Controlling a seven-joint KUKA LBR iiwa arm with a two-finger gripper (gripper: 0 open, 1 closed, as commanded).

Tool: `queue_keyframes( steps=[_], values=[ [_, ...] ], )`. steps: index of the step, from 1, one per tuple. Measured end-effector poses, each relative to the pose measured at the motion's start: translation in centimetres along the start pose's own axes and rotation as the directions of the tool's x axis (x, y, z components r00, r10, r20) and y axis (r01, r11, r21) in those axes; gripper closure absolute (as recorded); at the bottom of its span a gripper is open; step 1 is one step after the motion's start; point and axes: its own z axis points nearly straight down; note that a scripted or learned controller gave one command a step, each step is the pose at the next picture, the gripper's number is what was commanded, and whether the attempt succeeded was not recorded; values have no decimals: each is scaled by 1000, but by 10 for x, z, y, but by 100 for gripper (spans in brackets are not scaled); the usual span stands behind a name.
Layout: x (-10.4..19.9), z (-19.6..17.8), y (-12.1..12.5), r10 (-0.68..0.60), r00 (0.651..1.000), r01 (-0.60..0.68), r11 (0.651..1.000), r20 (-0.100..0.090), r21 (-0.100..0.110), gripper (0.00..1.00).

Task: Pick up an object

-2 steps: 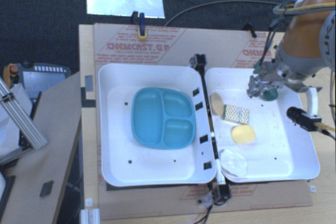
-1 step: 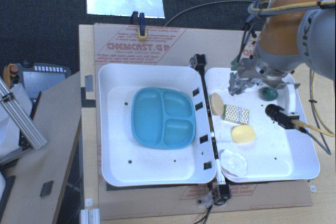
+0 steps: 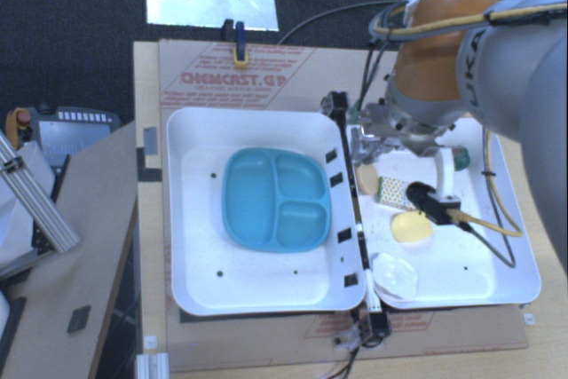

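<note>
3 candidates lie in the right bin (image 3: 501, 275): yellow disc (image 3: 411, 228), speckled packet (image 3: 391, 190), white wad (image 3: 396, 274). My gripper (image 3: 362, 143) hangs by its far-left wall, width I cannot tell; descending here could jam against it.

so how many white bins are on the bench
2. The left bin holds a blue divided plate. The right bin sits right beside it, partly under the arm. No further bin seems hidden.
</note>
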Motion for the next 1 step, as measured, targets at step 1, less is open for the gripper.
queue_keyframes(
  steps=[1],
  values=[
    [53, 7, 4, 1, 1000, -1, 1000, 1, -1, 100]
  ],
)
